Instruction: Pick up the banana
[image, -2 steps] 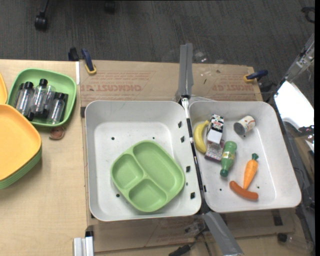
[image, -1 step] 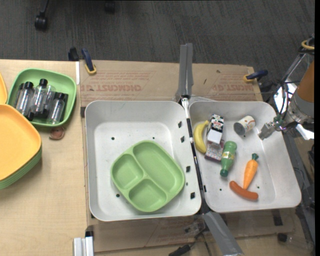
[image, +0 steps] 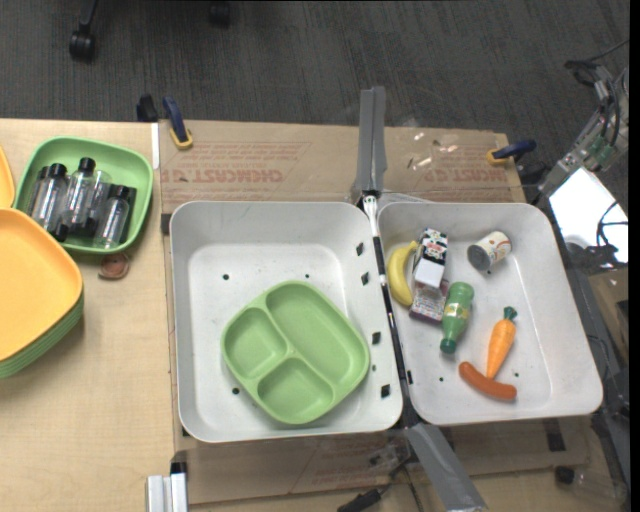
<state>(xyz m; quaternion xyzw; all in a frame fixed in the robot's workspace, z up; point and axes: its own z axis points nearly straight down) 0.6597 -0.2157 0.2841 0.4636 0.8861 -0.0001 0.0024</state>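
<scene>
A yellow banana (image: 401, 272) lies in the right bin (image: 570, 330), close to its left wall and curved along it. Right beside the banana stands a small black-and-white carton (image: 431, 258) over a purple packet (image: 428, 303).
The right bin also holds a green bottle (image: 456, 316), a carrot (image: 501, 340), a red sausage (image: 487, 382) and a small grey cup (image: 489, 250). A green divided plate (image: 294, 351) lies in the left bin (image: 200, 250). Left of the bins sit a green tray of bottles (image: 84, 195) and yellow plates (image: 32, 295).
</scene>
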